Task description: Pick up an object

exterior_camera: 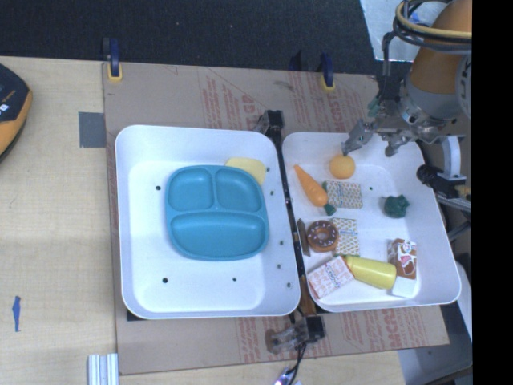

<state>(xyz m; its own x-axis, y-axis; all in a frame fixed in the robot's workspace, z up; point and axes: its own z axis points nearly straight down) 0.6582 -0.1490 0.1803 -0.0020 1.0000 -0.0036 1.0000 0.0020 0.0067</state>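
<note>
Two bins sit side by side on the surface, and nearly all the risk is in the one under the end effector (375, 140). Far to its left, the left bin (136, 215) holds a blue plate (215, 212) and a yellow piece (248, 168) at the plate's far corner; both are well out of reach and no concern for now.

Nearer, below and left of the end effector in the right bin (441, 239), a carrot (311, 185) lies aslant with a patterned packet (344, 194) touching its lower end. Further down are a donut (322, 236), a red-checked packet (330, 277) and a yellow bottle (371, 272), packed close. A grasp among these could catch two things at once or push one against the bin wall.

An orange ball (342, 167) lies just below and left of the end effector, the nearest candidate. Being round, it would probably roll aside if one finger touches it first, or squirt out as the fingers close.

The end effector hangs over the bin's far edge, fingers spread apart with nothing between them. Coming down where it is, it would likely miss the ball and strike bare bin floor or the rim.

To the lower right lie a green lump (395, 206) and a brown wrapper (403, 258), well apart from the rest; the lump is small and could slip through a wide grip.
</note>
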